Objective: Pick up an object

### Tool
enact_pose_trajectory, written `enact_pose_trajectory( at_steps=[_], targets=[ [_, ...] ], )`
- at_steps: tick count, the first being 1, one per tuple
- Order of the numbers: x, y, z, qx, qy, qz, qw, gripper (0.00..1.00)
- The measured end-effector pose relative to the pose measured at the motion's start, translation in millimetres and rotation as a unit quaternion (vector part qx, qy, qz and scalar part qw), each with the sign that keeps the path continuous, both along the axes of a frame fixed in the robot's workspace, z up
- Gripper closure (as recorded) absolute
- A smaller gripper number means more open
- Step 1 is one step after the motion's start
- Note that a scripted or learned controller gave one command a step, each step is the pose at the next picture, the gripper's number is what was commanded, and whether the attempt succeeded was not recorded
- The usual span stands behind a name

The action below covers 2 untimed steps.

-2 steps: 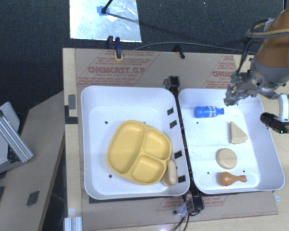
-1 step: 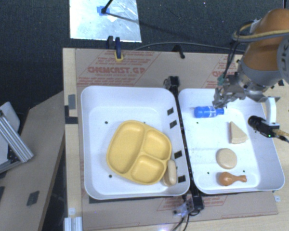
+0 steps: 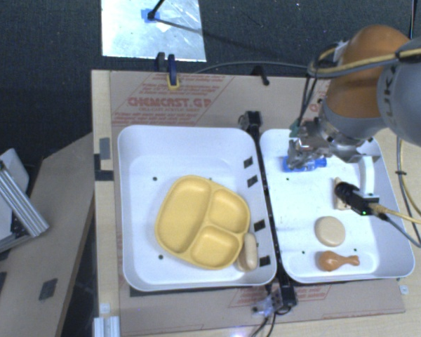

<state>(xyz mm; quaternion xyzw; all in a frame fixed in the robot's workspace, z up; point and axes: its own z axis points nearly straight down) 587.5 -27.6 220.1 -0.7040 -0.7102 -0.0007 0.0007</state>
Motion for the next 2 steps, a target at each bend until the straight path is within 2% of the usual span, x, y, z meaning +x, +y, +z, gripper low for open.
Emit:
enact_pose_trajectory(
  at_steps=[2],
  targets=[
    [-31,95,-5,0.0000,0.001,0.000,1.0000,1.00]
  ],
)
